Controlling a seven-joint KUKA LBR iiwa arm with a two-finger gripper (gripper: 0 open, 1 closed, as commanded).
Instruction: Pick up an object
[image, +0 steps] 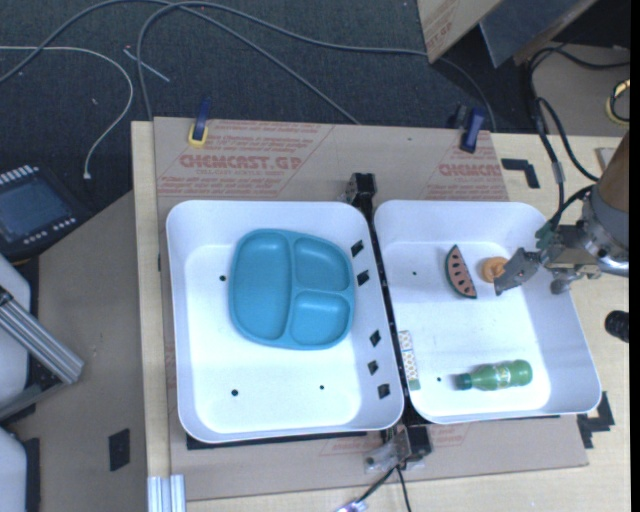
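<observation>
Tool (535, 271) is hovering over the right bin (560, 330), fingers standing apart, clamping nothing; orange piece (494, 268) is lying just beside its left finger, with the slice (460, 271) beyond it, long axis running near to far. Bottle (495, 377) is lying well apart toward the near rim, axis crosswise; blue plate (292, 288) is sitting in the left bin (200, 330).

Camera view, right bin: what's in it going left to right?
Watermelon slice toy → small orange piece → claw. The green bottle lies nearer the front edge and spans the same columns, so it's left out of the order.
</observation>
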